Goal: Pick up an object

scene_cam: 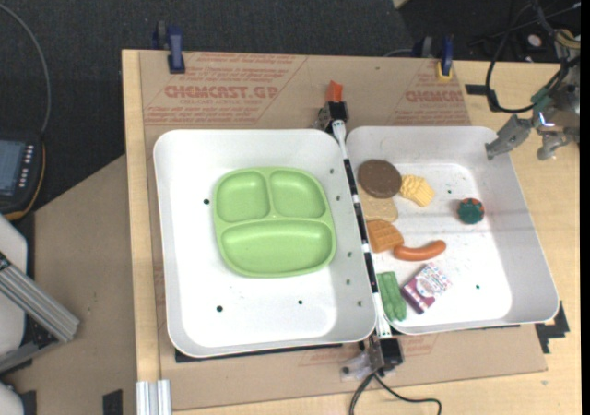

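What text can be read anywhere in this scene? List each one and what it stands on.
"CHEMCAST GP", red print, on the brown protective sheet behind the left bin.
The same red print, fainter and cut short, on the sheet behind the right bin: unreadable.
Smaller red lines above both logos: too small to read.
Print on the purple-and-white packet: too blurred to read.

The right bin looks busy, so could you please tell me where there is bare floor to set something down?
In the right bin, the far-right strip beyond the green ball is bare, as is the near floor right of the pink packet. The brown disc, yellow piece, sausage and green pod crowd its left side.
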